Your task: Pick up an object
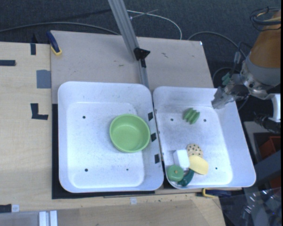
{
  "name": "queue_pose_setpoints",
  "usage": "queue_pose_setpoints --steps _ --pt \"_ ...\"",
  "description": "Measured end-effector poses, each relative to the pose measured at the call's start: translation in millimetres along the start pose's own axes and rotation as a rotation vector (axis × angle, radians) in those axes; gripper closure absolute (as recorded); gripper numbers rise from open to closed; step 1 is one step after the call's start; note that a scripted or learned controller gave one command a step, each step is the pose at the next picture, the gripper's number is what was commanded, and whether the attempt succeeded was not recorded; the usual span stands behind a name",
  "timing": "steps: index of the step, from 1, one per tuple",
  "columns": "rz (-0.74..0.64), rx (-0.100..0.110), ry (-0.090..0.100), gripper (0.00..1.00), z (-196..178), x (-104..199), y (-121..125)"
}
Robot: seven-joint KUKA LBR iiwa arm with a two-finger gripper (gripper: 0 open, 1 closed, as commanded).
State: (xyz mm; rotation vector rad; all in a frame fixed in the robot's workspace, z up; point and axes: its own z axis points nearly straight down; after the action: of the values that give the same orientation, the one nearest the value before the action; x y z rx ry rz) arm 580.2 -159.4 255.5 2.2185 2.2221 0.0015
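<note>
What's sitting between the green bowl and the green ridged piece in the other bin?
In the camera view, the two bins' adjoining rims lie between the green bowl and the green ridged piece; otherwise bare white floor.

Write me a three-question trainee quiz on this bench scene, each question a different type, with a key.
1. True or false: the green bowl lies in the right bin.
2. Multiple choice: where is the hand? A) over the left bin's centre; B) at the right bin's upper right rim; C) down among the pile at the bin's lower left.
3. Fill in: the ridged green piece lies apart from the pile, in the ___ half of the right bin.

Key: 1. False, it is in the left bin. 2. B. 3. Upper.
</note>
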Motion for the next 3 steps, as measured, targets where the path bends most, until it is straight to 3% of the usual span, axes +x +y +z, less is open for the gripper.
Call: queue_pose_setpoints --steps 2,3 --pt "-0.005 0.002 0.002 1.00 -9.2 102.5 32.2" --pt "-0.005 0.003 0.002 1.00 -6.6 158.4 36.2"
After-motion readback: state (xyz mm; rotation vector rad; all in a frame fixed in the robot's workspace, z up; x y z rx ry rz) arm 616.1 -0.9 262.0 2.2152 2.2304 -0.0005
